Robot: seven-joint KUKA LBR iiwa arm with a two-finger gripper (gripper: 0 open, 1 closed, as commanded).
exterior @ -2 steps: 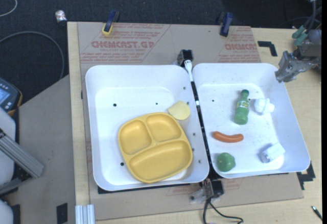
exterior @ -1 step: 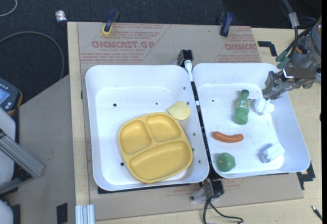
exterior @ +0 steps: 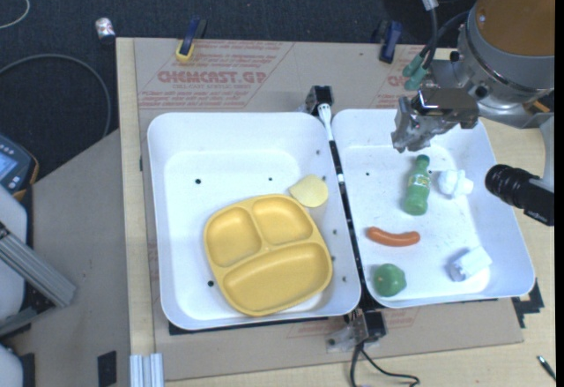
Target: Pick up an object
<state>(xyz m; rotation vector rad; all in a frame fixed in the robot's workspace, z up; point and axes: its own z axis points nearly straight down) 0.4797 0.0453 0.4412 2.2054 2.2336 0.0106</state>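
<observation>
My gripper [exterior: 411, 140] hangs over the far part of the right bin [exterior: 506, 226], just above the top of a green bottle [exterior: 416, 188] that lies below it. Nothing shows between its fingers. Also in the right bin are an orange-red sausage [exterior: 393, 237], a green round object [exterior: 389, 279], a small white piece [exterior: 452, 183] beside the bottle and a white-grey object [exterior: 466, 264]. The left bin [exterior: 176, 200] holds a yellow divided tray [exterior: 267, 251] and a pale yellow piece [exterior: 309, 191].
The bins sit side by side on a cardboard sheet [exterior: 220, 72], with a black divider clip [exterior: 319, 98] at the far end between them. A black cylinder [exterior: 520, 187] juts in at the right edge. Blue clamps [exterior: 190, 39] hold the cardboard.
</observation>
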